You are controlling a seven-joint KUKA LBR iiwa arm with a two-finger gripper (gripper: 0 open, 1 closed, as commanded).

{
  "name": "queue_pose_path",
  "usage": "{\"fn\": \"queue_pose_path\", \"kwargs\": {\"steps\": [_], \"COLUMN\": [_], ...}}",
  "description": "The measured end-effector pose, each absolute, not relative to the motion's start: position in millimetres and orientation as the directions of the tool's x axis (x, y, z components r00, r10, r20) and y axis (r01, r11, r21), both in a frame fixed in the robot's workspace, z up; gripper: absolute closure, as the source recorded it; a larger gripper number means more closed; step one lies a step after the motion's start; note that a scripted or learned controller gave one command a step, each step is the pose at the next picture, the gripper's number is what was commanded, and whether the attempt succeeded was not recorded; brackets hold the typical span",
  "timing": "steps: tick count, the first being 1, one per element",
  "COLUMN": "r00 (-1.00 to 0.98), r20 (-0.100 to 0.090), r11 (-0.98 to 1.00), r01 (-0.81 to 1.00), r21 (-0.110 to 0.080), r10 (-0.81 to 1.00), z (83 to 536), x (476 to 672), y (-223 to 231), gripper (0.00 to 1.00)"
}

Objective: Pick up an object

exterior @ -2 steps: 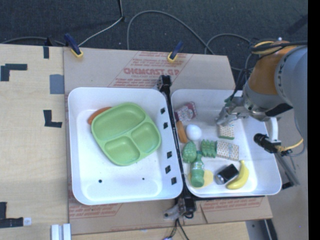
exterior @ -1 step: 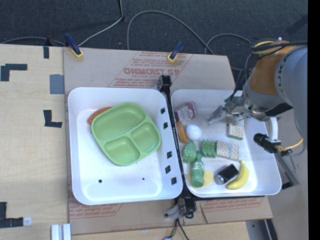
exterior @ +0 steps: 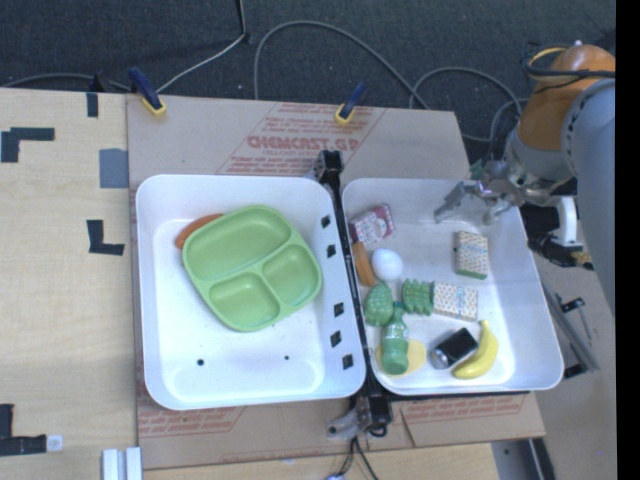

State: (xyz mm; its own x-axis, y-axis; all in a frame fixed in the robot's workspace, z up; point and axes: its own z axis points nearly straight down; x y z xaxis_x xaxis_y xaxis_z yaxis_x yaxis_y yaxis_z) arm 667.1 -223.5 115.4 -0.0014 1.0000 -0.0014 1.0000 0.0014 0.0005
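**Inspector A:** Any legible markings?

**Inspector B:** One. Red print on the cardboard sheet (exterior: 300, 140) under the bins reads "CHEMCAST"; the smaller lines below it are too fine to read. Two clamps, blue and yellow (exterior: 148, 96), pin the sheet's upper edge. The packets in the right bin carry patterns only, nothing readable.

**Inspector A:** Surface and surroundings?

**Inspector B:** Pale wood counter (exterior: 60, 268) with black tape marks at the left of the frame. Dark carpet (exterior: 400, 8) along the top, crossed by grey cables.

**Inspector A:** Bin contents?

**Inspector B:** Left bin (exterior: 160, 368): a green divided tray (exterior: 252, 266) lying over something orange at its upper left. Right bin (exterior: 520, 358): a banana (exterior: 480, 352) at lower right touching a black device (exterior: 454, 346); a speckled packet (exterior: 471, 253); a green bottle (exterior: 396, 344); a white egg-shaped item (exterior: 387, 264); a red-and-white packet (exterior: 370, 225).

**Inspector A:** The claw?

**Inspector B:** The claw (exterior: 462, 200) sits over the right bin's upper right area, fingers spread wide, nothing between them. The speckled packet lies just below it, apart.
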Motion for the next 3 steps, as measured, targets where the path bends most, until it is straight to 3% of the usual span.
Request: {"fn": "queue_pose_path", "kwargs": {"steps": [1,2,3], "r00": [-0.002,-0.002,-0.001], "r20": [0.000,-0.001,-0.001], "r11": [0.002,0.002,0.001], "r01": [1.000,1.000,1.000], "r21": [0.002,0.004,0.004], "r10": [1.000,1.000,1.000], "z": [87,87,86], "x": [621.4,585.4,536.4], "y": [-223,-175,-118], "gripper": [0.00,0.00,0.00]}}
